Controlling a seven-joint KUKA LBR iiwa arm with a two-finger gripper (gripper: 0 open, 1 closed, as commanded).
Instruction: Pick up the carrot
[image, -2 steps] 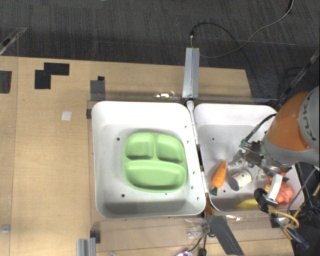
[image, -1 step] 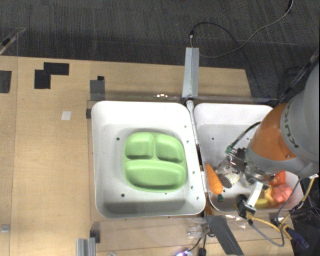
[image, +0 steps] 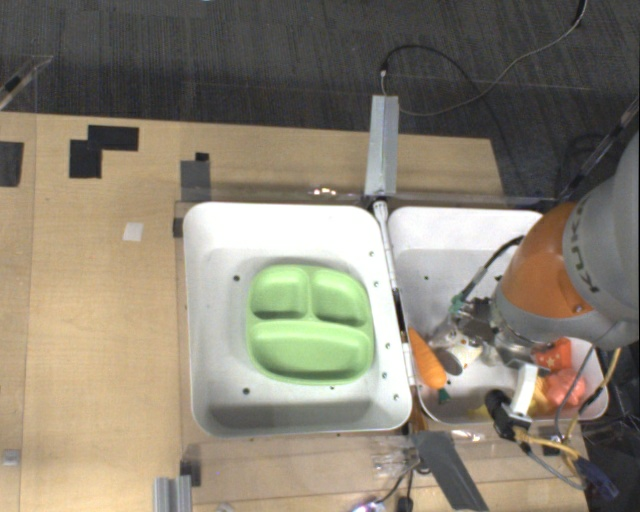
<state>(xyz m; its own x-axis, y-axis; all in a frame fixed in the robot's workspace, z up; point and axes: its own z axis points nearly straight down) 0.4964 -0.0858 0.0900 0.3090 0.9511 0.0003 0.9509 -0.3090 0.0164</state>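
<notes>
The carrot (image: 430, 366) is orange and lies in the right bin (image: 440, 245), against its left wall near the front corner, pointing toward the front. My gripper (image: 456, 350) is low in this bin, just to the right of the carrot and touching or nearly touching its upper side. The wrist and the orange band of the arm (image: 545, 275) hang over the middle of the bin and hide what lies below them.
A green divided plate (image: 305, 322) rests in the middle of the left bin (image: 215, 300). Red and yellow items (image: 560, 372) lie at the front right of the right bin, partly under the arm. A metal divider (image: 392, 290) separates the bins.
</notes>
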